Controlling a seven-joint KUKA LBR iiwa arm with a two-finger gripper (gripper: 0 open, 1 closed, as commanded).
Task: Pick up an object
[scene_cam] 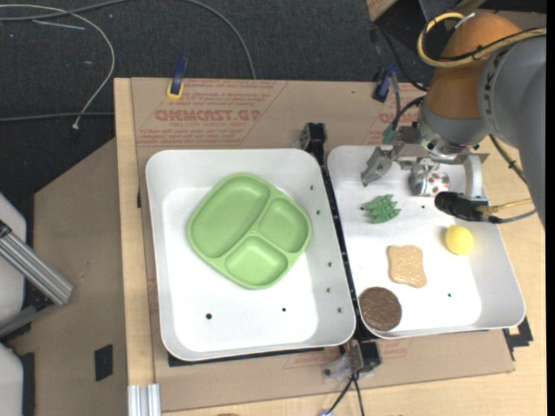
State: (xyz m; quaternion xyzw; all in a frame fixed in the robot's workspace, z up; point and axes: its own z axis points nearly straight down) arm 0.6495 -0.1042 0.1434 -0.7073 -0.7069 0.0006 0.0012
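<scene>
Nearest in the right bin [512, 306] lies a flat brown disc [380, 308], then a tan toast-shaped slice [406, 265], a smooth yellow ball [460, 240] and a knobbly green sprig [380, 208]: 4 loose pickable toys, spread well apart, likely so each can be grasped alone. The left bin [173, 319] bears a glossy green 3-compartment plate [250, 230]. Farthest, the gripper [416, 170] hangs over the right bin's back; its fingers look spread, holding nothing.

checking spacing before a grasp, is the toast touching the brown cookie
Apart. The camera view shows a strip of white bin floor between the toast and the brown cookie.
</scene>
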